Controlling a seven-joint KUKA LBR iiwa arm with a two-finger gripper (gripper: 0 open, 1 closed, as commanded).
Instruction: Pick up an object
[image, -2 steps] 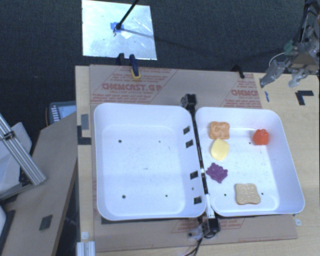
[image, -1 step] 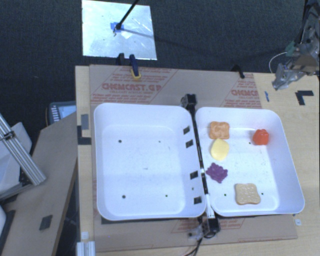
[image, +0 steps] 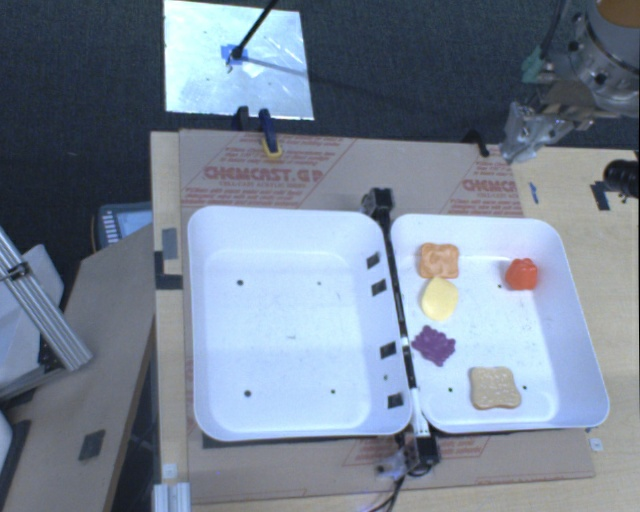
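The end effector (image: 522, 140) hangs at the upper right, beyond the far rim of the right bin (image: 575, 330) and off its far-right corner, over the cardboard sheet (image: 330, 165) and the desk (image: 615, 230). Whether it is open or closed cannot be told at this angle, and nothing shows in its grasp.

All 5 candidates lie in the right bin. Taking the yellow piece (image: 439, 298) as the landmark: the orange waffle-like piece (image: 438, 260) sits just beyond it, nearly touching; the purple cluster (image: 434, 344) lies just nearer the camera from it; the tan toast-like slice (image: 494, 387) is further toward the camera and to the right; the red object (image: 521, 273) stands well to its right, apart from the rest.

The left bin (image: 200, 330) holds no objects.

The relation that matters: from the end effector, every object lies toward the camera and down into the bin. The red object is nearest, almost straight toward the camera from it, and it is compact, with no clear long axis, so wrist turn should matter little. It also stands alone, which probably makes it the easiest pick.
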